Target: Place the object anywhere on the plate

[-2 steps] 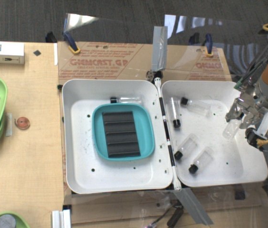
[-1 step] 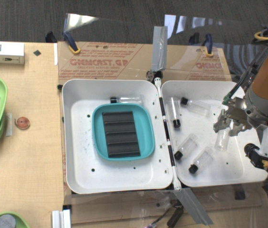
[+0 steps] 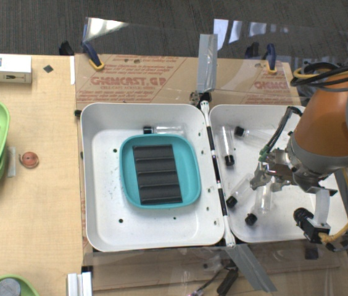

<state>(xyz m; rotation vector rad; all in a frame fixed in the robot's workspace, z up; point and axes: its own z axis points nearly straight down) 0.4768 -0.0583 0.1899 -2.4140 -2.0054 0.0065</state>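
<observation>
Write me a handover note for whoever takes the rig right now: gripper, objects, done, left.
Gripper: low in the right bin, over a clear tube lying there; finger state can't be read from this view, so no confirmed grasp.
Objects: several clear tubes with black caps lie scattered in the right bin. One more tube lies in the left bin, just behind the teal plate, off it.
Plate: in the left bin, holding a black ridged insert; no tube on it.
Done: nothing placed.
Left: secure a tube, carry it across, set it on the plate.
</observation>
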